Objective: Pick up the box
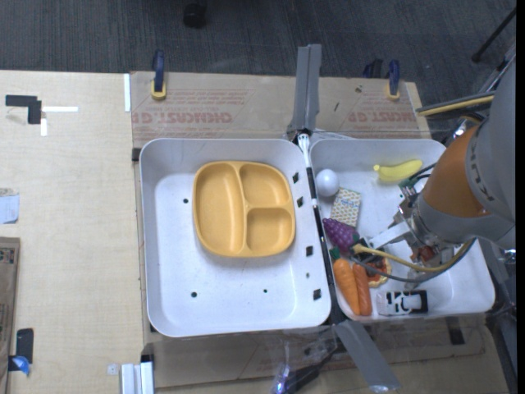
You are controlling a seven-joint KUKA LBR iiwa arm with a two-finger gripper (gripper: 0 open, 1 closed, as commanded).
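Observation:
A small flat box [346, 208] with a pale checkered pattern lies in the right bin [467, 298], just below a white ball [326, 182]. The arm's orange band [455, 179] hangs over the right side of that bin. Its gripper [387, 257] reaches down and left amid cables, over a clutter of toy food below and to the right of the box. The box lies apart from the gripper, up and to its left.
A yellow divided plate [244, 208] sits in the left bin [164, 245]. In the right bin are a banana [398, 169], purple grapes [340, 235], a carrot [353, 287] and a small black-and-white item [406, 302] near the front wall.

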